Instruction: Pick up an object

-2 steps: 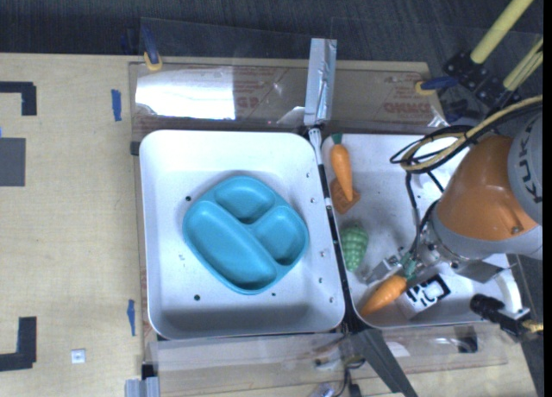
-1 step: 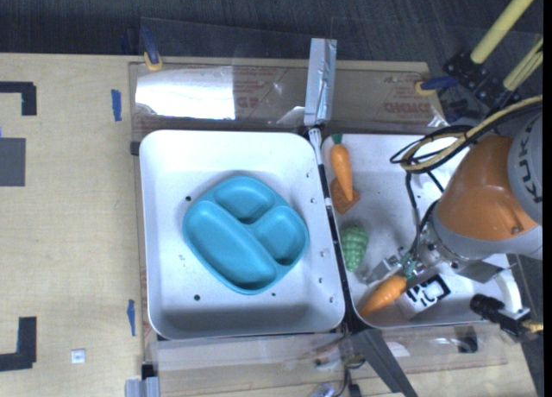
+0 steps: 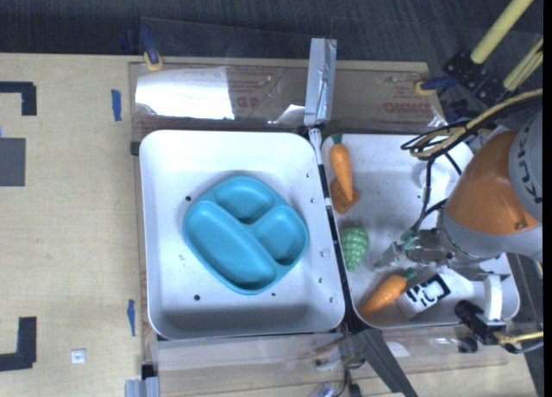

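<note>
Gripper low in the right white bin, finger state can't be told from this angle.

Short orange plastic carrot lies just beside and below-left of the fingertips, near the bin's front wall, not between them. Green knobbly toy to their left; long orange carrot further back by the divider. Blue three-compartment plastic plate sits in the left white bin.

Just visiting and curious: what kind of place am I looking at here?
Probably a robotics lab test bench: a robot arm reaches over two white bins, one holding toy carrots and the other a blue divided plate.
</note>
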You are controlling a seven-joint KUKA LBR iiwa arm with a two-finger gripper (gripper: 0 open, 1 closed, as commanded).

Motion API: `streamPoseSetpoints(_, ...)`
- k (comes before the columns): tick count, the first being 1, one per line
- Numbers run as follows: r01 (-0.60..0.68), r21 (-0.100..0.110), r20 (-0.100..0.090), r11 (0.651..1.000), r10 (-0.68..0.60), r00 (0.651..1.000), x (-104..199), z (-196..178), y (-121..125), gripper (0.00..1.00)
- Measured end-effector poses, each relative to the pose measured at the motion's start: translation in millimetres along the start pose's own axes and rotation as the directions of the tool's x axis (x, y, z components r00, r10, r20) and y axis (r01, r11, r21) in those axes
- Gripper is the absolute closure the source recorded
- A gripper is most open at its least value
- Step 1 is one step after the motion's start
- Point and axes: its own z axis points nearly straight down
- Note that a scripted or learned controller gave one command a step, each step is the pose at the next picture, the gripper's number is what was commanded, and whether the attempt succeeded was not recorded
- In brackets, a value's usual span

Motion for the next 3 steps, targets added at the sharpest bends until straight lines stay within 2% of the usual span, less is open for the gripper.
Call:
streamPoseSetpoints(1, 0.142, -0.002, 0.001, 0.99, -0.142, 0.99, 13, 9, 0, 0.0)
streamPoseSetpoints(2, 0.161, -0.006, 0.002, 0.987, -0.161, 0.987, 15, 10, 45, 0.0)
streamPoseSetpoints(3, 0.517, 0.002, -0.003, 0.856, -0.517, 0.856, -25, -13, 1, 0.0)
